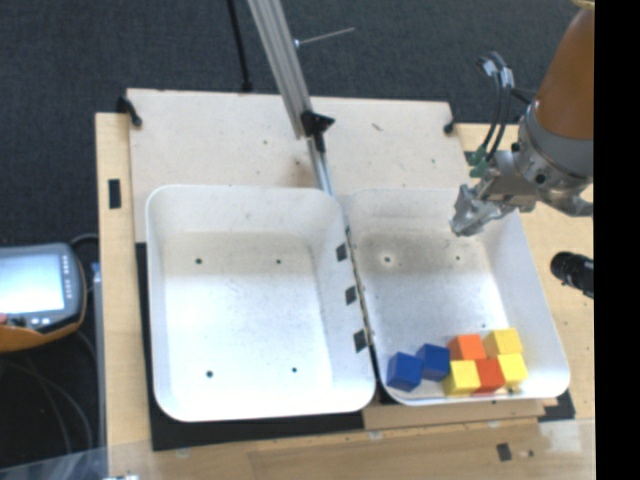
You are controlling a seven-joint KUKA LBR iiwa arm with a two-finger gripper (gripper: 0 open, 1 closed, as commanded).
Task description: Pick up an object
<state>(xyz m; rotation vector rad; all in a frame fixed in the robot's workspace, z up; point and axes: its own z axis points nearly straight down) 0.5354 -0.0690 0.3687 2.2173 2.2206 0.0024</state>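
The gripper (468,220) is held above the right bin (530,278), apart from the blocks (460,361); whether it is open or closed cannot be told; the blocks are crowded into the near corner.

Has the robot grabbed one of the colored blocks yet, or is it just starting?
Nothing looks done yet. The blocks, blue, orange, yellow and red, all sit clustered at the near end of the right bin. The gripper hangs over the far end of that bin, apart from them, carrying nothing visible. Left to do: reach the blocks, grab one and lift it.
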